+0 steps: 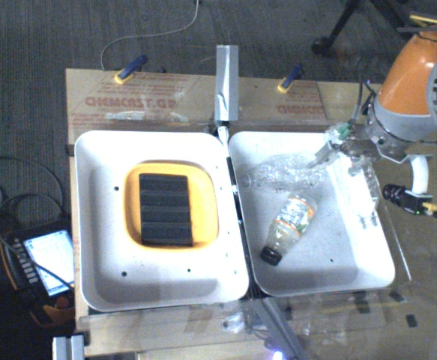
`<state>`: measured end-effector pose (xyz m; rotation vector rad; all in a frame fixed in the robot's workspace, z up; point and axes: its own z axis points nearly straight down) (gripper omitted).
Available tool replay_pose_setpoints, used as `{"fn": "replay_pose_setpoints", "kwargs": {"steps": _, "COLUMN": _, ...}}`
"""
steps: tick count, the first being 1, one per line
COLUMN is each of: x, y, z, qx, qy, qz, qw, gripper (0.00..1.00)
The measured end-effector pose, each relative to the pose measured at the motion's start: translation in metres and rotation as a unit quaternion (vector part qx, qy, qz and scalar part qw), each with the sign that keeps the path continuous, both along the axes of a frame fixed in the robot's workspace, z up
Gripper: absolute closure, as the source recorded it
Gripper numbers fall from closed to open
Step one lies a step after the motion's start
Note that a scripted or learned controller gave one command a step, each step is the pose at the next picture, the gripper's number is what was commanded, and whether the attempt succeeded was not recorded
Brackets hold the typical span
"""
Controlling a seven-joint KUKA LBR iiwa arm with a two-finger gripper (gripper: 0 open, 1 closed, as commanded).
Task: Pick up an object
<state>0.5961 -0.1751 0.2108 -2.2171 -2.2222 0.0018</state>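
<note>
This is a robotics lab or test workshop. A flat brown cardboard-covered bench (203, 100) with red printed lettering holds two shallow white plastic bins (98, 223) side by side, pinned at its 12 o'clock edge by two blue-and-yellow spring clamps (130, 68). A grey aluminium extrusion post (226, 81) rises between the bins. Dark grey office carpet (53, 21) surrounds the bench, with a thin loose cable (158, 30) trailing at 11 o'clock, black chair-base legs (353, 13) at 1 o'clock, and a handheld controller with a lit screen (42, 257) at 8 o'clock.
</note>
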Motion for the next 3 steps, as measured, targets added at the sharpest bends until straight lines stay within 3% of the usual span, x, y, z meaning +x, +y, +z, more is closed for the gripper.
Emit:
{"fn": "replay_pose_setpoints", "kwargs": {"steps": 1, "x": 0.009, "y": 0.062, "z": 0.023, "qx": -0.0005, "qy": -0.001, "qz": -0.016, "qw": 0.9999, "gripper": 0.00}}
{"fn": "replay_pose_setpoints", "kwargs": {"steps": 2, "x": 0.009, "y": 0.063, "z": 0.031, "qx": -0.0003, "qy": 0.000, "qz": -0.015, "qw": 0.9999, "gripper": 1.00}}
{"fn": "replay_pose_setpoints", "kwargs": {"steps": 3, "x": 0.021, "y": 0.060, "z": -0.107, "qx": -0.0020, "qy": -0.001, "qz": -0.076, "qw": 0.9971, "gripper": 1.00}}
